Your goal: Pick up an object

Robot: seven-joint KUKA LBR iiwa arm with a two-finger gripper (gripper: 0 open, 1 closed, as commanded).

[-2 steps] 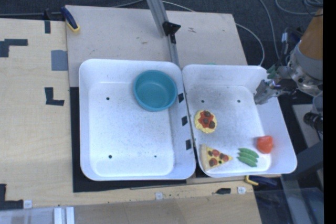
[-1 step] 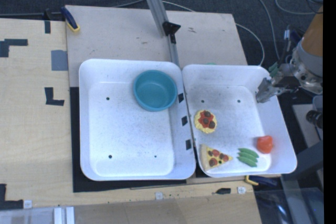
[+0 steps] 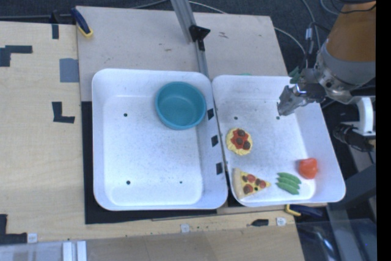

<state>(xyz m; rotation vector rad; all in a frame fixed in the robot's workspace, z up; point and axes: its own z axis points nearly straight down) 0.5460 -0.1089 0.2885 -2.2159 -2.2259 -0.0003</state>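
Jaws unreadable, we cannot tell; our gripper (image 3: 286, 106) should descend squarely toward the round toy pizza (image 3: 239, 140) at seven o'clock.

Left bin: teal bowl (image 3: 180, 105), upright, near the back right corner. Right bin: round pizza-like toy (image 3: 239, 140) with red toppings at centre-left, pizza slice (image 3: 249, 182) flat at the front left corner, green pea pod (image 3: 288, 183) just right of the slice, red-orange tomato-like piece (image 3: 308, 167) by the right wall.
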